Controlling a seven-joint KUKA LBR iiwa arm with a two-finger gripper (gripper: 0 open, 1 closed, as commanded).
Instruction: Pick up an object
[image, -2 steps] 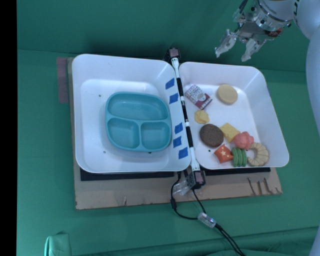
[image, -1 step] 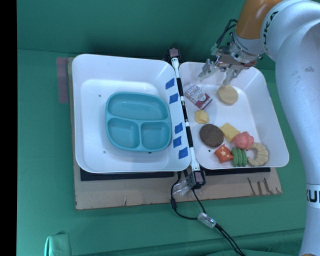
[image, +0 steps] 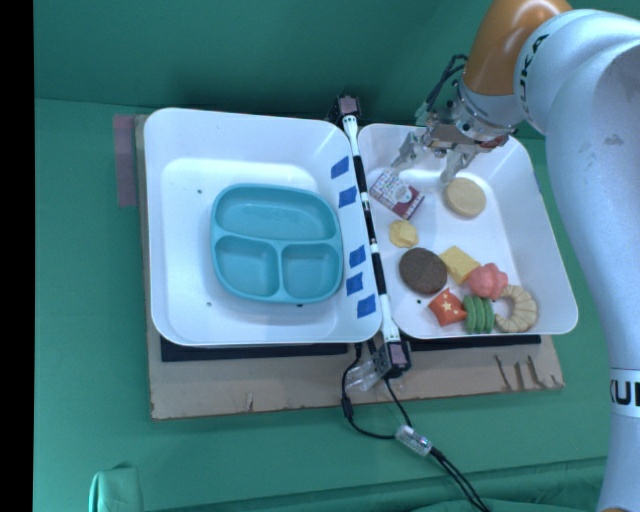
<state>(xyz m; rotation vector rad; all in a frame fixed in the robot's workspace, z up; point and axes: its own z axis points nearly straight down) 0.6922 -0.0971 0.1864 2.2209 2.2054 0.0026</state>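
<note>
My gripper hangs over the far end of the right bin, fingers spread apart and open with nothing between them. Just below it lie a red-and-white carton to its left and a round tan cracker to its right. Further toward the front sit a small yellow cookie, a brown patty, a yellow cheese block, a pink piece, a red piece, green beans and a tan ring.
The left bin holds a teal divided plate. A black-and-white bar with blue tape marks runs between the bins. Cables trail off the front of the cardboard base. The arm covers the right side.
</note>
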